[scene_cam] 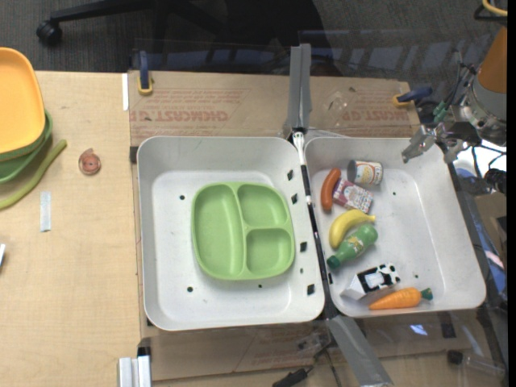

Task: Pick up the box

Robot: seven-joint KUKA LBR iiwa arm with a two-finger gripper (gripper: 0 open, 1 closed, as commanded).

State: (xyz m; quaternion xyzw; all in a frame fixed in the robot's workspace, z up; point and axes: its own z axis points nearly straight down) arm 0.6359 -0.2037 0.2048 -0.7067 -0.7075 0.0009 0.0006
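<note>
Two bins sit on my surface; in the right bin (451, 216) the small pink-and-white box (351, 195) lies flat between a sausage (328, 189) and a banana (348, 223). Light, stiff card, I judge: grip its long edges. My pincer (427, 138) hovers at the bin's far corner; whether spread, I cannot tell.

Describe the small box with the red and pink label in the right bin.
The small flat box with a red and pink label looks like printed cardboard and lies on the floor of the right white bin, turned at a slant. Its print is too small to read. It sits between the red sausage-shaped toy on its left and the small labelled can above it, with the yellow banana just below. Nothing grips it.
</note>
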